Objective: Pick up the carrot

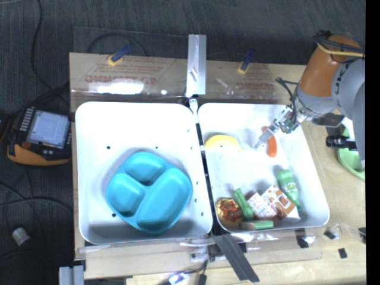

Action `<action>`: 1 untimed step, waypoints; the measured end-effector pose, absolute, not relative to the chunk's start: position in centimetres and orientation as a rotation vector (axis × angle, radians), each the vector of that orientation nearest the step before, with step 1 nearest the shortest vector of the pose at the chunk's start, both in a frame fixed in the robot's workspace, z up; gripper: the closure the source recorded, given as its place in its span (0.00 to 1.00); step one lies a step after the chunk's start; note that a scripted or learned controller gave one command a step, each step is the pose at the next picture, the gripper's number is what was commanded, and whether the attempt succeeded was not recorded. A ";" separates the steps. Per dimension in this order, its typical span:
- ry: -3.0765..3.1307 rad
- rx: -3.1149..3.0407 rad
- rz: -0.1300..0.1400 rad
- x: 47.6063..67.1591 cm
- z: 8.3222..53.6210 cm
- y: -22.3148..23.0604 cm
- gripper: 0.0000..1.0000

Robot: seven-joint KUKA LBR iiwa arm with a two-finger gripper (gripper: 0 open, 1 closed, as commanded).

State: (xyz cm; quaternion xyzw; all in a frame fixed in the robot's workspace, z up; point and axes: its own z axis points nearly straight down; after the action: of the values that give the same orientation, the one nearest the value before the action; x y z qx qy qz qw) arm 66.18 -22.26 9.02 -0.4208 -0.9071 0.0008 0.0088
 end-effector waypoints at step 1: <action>-2.859 -1.325 0.003 66.6 10.0 -22.4 1.00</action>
State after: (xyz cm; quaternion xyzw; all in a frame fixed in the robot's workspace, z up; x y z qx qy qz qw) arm 66.62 -22.36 9.95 -0.4206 -0.9072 0.0009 -0.0048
